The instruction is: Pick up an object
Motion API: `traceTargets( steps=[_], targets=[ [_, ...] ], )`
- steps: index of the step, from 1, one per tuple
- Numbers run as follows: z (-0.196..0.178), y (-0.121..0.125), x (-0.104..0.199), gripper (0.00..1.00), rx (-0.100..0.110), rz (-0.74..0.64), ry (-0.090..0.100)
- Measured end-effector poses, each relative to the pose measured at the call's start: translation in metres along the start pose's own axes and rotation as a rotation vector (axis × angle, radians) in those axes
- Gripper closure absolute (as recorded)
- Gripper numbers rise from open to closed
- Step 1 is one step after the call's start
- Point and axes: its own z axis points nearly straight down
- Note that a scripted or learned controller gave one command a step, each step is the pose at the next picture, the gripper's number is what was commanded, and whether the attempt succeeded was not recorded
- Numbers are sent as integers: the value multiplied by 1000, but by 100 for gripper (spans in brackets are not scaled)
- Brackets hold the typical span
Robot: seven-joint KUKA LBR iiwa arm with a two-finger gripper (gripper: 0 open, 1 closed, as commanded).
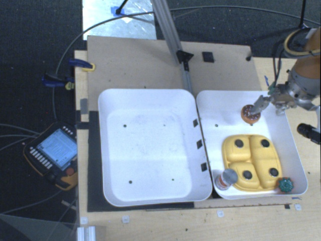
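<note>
The right bin [210,109] holds a small brown round object [249,114] near its far side. A large yellow moulded piece [251,162] with dark dots lies towards the front. A small grey and orange cylinder [226,178] sits at the front left corner, and a teal ball [286,185] at the front right. My gripper [266,106] hangs over the bin's far right part, just to the right of the brown object and close to it. Nothing visibly sits in its grasp.
The left bin [108,134] lies beside the right one, the two meeting at a shared rim with dark clips [199,143]. A metal pole [168,21] slants in from the top. A handheld pendant [52,152] and cables lie on the floor at left.
</note>
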Motion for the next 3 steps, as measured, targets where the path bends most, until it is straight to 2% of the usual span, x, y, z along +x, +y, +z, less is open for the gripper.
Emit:
traceTargets(
  steps=[1,2,3],
  targets=[
    [61,5,4,0,1,-3,1],
    [80,7,3,0,-7,-3,-1],
    [70,8,3,100,-9,-6,-2]
  ],
)
